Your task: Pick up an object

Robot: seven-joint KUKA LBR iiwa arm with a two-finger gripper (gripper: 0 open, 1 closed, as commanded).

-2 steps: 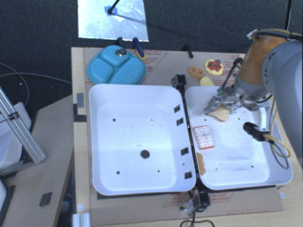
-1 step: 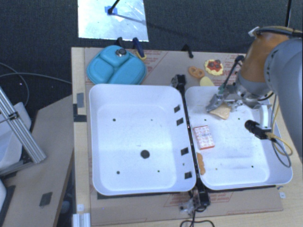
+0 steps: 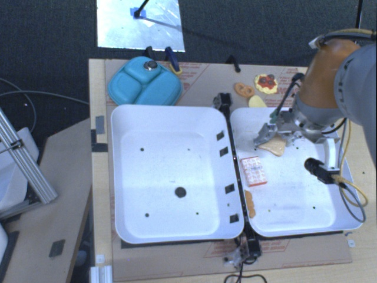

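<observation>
My gripper (image 3: 268, 135) is low over the upper left part of the right bin (image 3: 294, 217), at the end of the grey and orange arm (image 3: 330, 75). Right under its tip lies a flat tan wedge (image 3: 275, 148), touching or nearly touching it; nothing is seen lifted. A small red-and-white patterned box (image 3: 253, 171) lies flat near the bin's left wall, below the gripper. A small orange piece (image 3: 250, 204) rests against that same wall lower down. In the left bin (image 3: 147, 134) sits one small dark round thing (image 3: 180, 191).
Behind the bins on the bench lie a blue sectioned dish (image 3: 145, 82), a yellow piece (image 3: 257, 102), an orange pretzel-like toy (image 3: 243, 89) and a small pizza-like toy (image 3: 266, 83). A black cable plug (image 3: 317, 168) hangs over the right bin. Black clips (image 3: 227, 152) line the divider.
</observation>
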